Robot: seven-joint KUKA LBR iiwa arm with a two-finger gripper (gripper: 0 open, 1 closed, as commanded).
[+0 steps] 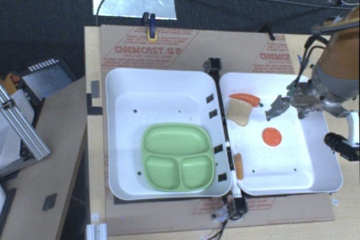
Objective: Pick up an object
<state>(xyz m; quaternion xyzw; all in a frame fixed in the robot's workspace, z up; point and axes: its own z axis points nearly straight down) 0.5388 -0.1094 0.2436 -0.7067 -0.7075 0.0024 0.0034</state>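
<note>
We see the gripper (277, 108) above the right bin (315, 180), near the orange disc (272, 136); finger state cannot be determined.

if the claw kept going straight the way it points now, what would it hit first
The claw points left and a little down, above the right bin. Going on, it would probably meet the tan piece under the orange carrot; its height is hard to judge.
</note>
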